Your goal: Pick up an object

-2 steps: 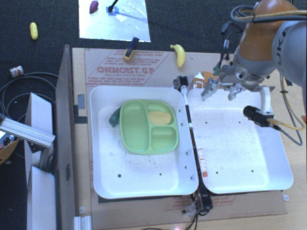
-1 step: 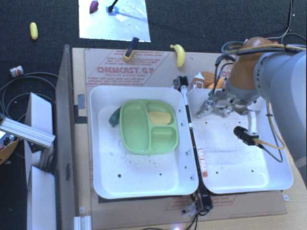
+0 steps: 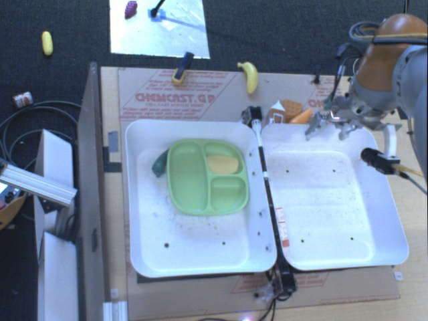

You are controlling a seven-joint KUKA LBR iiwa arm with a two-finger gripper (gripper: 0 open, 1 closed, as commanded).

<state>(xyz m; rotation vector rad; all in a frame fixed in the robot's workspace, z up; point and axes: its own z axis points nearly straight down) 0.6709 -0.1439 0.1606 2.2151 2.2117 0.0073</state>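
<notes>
1. White plastic makes up both shallow bins: the left bin (image 3: 144, 246) sits at the frame's centre-left, the right bin (image 3: 334, 246) at centre-right, and their inner rims touch along a dark seam down the middle.
2. In the left bin you see a green divided tray (image 3: 194, 192) lying flat. A pale yellow piece (image 3: 223, 164) rests in its upper right compartment.
3. A dark teal object (image 3: 160, 163) lies on the bin floor, touching the tray's left edge.
4. You find the gripper (image 3: 332, 126) at the upper right of the frame, over the top rim of the right bin. Its two fingers point down and stand apart, released, with nothing between them.
5. The grey arm with its orange band (image 3: 394, 45) fills the upper right corner above the gripper.
6. An orange object (image 3: 294, 111) and a small white piece beside it lie on the cardboard just above the seam, left of the gripper and apart from it.
7. A yellow banana (image 3: 250, 76) lies on the cardboard near the top centre, and a yellow-and-black clamp (image 3: 182, 69) sits left of it.
8. On the dark floor at the upper left you see a shiny sheet (image 3: 174, 32) bearing a purple object (image 3: 131, 9), plus a small yellow item (image 3: 47, 43) further left.
9. A black cylinder (image 3: 378, 160) juts over the right bin's right rim.
</notes>
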